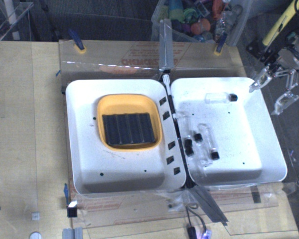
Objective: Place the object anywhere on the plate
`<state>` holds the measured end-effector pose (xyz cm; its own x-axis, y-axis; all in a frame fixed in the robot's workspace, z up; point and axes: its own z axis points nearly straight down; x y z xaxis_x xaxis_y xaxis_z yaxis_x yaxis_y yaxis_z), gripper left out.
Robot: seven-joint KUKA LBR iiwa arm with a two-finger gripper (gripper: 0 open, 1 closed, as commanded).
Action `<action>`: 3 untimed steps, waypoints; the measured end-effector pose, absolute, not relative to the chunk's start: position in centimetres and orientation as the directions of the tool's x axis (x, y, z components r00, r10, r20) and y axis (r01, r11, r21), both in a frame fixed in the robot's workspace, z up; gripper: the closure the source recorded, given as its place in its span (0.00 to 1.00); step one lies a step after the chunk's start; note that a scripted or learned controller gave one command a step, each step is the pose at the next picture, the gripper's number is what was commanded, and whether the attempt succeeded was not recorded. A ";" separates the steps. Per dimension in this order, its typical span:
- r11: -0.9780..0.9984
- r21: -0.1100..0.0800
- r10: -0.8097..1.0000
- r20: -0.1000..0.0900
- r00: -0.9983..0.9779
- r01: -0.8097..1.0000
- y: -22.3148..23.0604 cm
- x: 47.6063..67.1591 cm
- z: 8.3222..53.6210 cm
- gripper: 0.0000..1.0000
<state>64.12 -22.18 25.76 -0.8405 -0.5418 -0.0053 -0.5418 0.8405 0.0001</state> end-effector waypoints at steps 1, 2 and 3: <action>0.615 -0.005 -0.789 -0.008 -0.615 -0.789 -22.1 65.1 25.9 0.00; 0.295 -0.001 -0.955 -0.006 -0.295 -0.955 -22.2 63.6 21.6 0.00; -0.014 -0.007 -1.000 -0.005 0.014 -1.000 -22.1 65.5 23.1 0.00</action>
<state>65.50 -22.13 23.12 0.0144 -0.9999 -0.0049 -0.9999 -0.0143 -0.0068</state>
